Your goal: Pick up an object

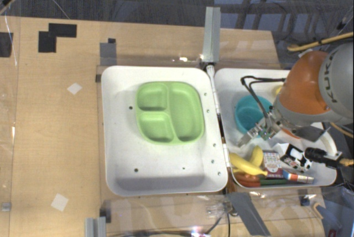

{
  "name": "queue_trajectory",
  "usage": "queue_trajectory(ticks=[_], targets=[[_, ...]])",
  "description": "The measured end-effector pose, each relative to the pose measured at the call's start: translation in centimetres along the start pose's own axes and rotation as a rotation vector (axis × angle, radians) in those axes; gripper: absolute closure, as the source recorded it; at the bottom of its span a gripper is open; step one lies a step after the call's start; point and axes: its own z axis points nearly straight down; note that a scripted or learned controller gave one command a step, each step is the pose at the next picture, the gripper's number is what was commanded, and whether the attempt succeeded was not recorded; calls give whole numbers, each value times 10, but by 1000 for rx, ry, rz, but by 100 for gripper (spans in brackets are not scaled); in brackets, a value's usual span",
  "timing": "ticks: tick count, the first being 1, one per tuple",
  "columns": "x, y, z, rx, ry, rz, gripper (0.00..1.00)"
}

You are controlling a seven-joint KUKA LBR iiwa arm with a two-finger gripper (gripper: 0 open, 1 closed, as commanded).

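My gripper (260, 133) hangs low over the right bin (227, 84), just below a teal cup (249, 113) and above a yellow banana (249, 161). Its metal fingers point down-left toward the bin floor. The orange band of the arm (304, 89) covers the bin's right half. Along the bin's front wall lie a small white packet (271, 161), a black-and-white item (296, 157) and red and green markers (282, 178). Nothing shows between the fingers.
The left bin (116, 120) holds a green divided plate (168, 112). A black cable (260, 82) loops over the back of the right bin. A metal post (211, 34) stands behind the divider between the bins.
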Motion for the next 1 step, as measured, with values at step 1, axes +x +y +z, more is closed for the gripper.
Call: queue_trajectory(ticks=[1], targets=[[-27,47,1,1,-2,64,0]])
